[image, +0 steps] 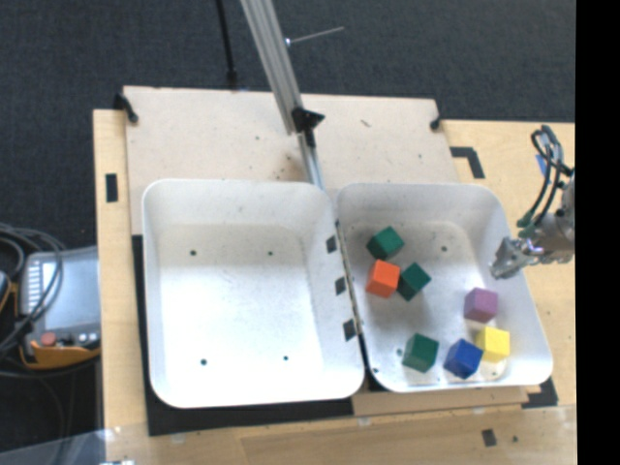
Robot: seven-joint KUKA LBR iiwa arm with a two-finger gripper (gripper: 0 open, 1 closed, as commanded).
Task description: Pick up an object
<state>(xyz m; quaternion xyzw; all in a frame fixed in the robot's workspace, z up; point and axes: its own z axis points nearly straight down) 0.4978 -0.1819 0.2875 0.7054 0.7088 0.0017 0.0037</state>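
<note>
Grey metal at the right edge of the frame is the claw (511, 258), hanging over the right rim of the right bin (455, 200). Most of the arm behind it is cut off by the frame edge, leaving a stub of wrist and a loop of cable above it. The tip is small and blurred, and whether it is spread or closed I cannot tell; nothing is visible pinched in it.

The nearest object is the purple cube (480, 304), just below and left of the claw, apart from it. Below that sits the yellow cube (495, 342), touching the blue cube (464, 358) at the bin's lower right. A green cube (420, 352) lies left of the blue one near the lower rim. Further left, toward the middle of the bin, an orange cube (384, 278) sits against a dark green cube (415, 280), with another green cube (386, 242) just above them.

The left bin (155, 260) lies alongside, across the shared rim. A slanted aluminium bar (271, 51) rises from between the bins to the top of the frame.
</note>
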